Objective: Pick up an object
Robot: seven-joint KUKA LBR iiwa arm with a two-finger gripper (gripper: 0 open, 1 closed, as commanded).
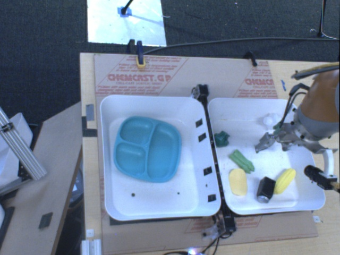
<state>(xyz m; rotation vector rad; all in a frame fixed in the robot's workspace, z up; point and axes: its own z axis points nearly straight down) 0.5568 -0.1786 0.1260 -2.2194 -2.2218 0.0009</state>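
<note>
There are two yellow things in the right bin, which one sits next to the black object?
The yellow banana-shaped piece, far right near the front wall. It lies right beside the black object. The other, a pale yellow block, lies apart to the left, below the green piece.

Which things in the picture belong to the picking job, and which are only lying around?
Belong to the job:
tool, over the right bin
dark green piece
light green piece
pale yellow piece
black piece
bright yellow piece

Just lying about:
blue divided plate in the left bin
clamp at the board's far edge
</note>
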